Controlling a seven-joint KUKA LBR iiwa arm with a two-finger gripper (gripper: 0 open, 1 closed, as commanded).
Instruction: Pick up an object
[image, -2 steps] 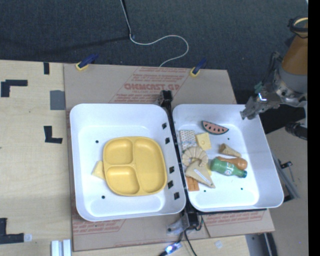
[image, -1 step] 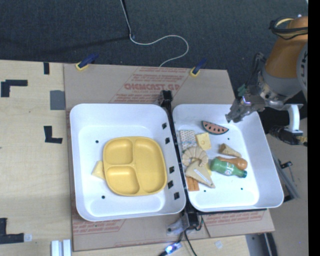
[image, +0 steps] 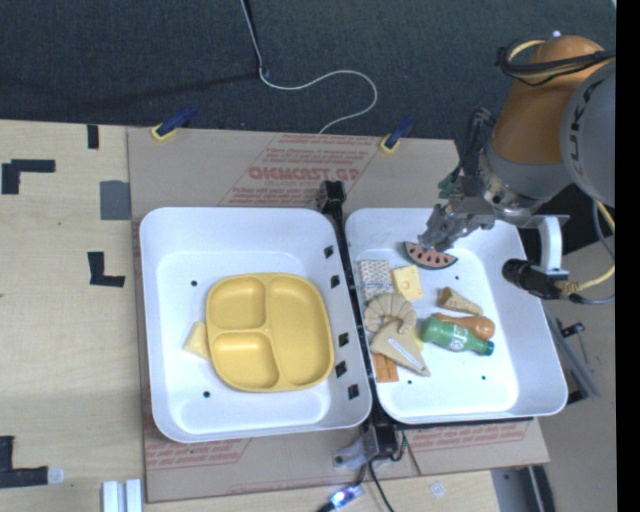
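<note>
I've got the gripper (image: 437, 236) down in the right bin (image: 520, 385), its tip at the upper end of the watermelon slice (image: 431, 256), touching or just above it; from this slant I can't say which. I also can't tell how the gripper is set, and nothing is visibly held. My read: approach or descent onto the slice, no lift yet.

Risks as I see them:
- The slice lies flat and thin on the bin floor. The gripper may skate over it or push it along instead of catching it.
- The contact point sits at the slice's end, not its middle. Even if it catches, I'd expect the slice to pivot or drop on lift.
- The cheese wedge (image: 406, 281) lies just below the slice, so a nudge could shove them together.

The other candidates, the green bottle (image: 457, 335) and the shell-like piece (image: 390, 316), sit lower in the same bin, clear of the gripper.

Pose: the arm (image: 545, 110) comes in from the upper right, the wrist angled down and left over the bin's far rim. The left bin (image: 165, 400) holds the yellow divided plate (image: 268, 331), well apart.
</note>
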